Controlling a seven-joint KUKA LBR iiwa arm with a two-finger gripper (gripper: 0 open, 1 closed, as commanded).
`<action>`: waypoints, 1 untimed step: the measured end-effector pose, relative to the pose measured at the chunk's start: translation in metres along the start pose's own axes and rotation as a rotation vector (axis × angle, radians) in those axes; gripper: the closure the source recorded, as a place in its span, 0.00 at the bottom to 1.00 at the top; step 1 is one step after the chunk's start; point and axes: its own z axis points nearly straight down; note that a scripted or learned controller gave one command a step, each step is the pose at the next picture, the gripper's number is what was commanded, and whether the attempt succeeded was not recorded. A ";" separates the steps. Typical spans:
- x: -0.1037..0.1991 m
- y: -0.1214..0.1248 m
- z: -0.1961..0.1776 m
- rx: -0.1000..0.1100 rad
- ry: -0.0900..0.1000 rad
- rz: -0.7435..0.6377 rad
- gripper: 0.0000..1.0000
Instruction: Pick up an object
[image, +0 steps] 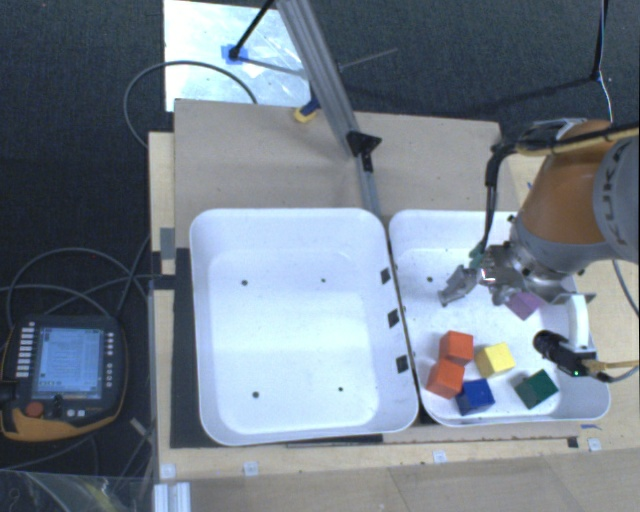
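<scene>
The arm (580, 200) runs off the right edge. Its wrist covers most of a purple block (523, 304). The gripper (458, 286) is too blurred to make out its fingers.

No text, label, brand or number was legible; the lit screen of the pendant (62, 365) left of the bins carried lines too small to read.

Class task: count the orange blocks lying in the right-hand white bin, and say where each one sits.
2. One orange block lies mid-bin beside the yellow block; the second orange block sits just below it, next to the blue block. The arm may hide others.
</scene>
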 end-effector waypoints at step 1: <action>-0.008 -0.005 0.046 -0.001 0.000 0.000 0.00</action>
